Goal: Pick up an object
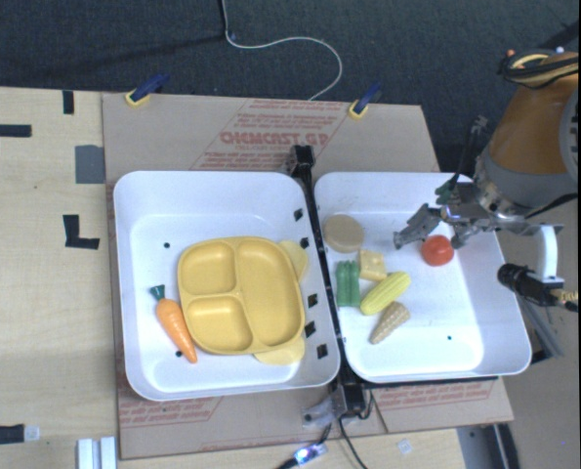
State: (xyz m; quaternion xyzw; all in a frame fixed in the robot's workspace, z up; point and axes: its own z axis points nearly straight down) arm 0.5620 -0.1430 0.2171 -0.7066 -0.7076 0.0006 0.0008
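In the right bin [485, 355], my gripper [432, 236] hangs open near the far right side. A small red tomato [437, 252] lies on the bin floor just under and between the spread fingertips, not gripped. To the left lie a round tan biscuit [345, 232], a pale yellow cheese wedge [371, 265], a green vegetable piece [347, 283], a yellow corn cob [385, 292] and a tan cone [389, 321].
The left bin [144, 213] holds a yellow divided plate [239, 294] and an orange carrot [176, 326] beside it at the left. A black clip [301, 158] stands on the wall between the bins. The arm's body [529, 149] overhangs the right bin's far right corner.
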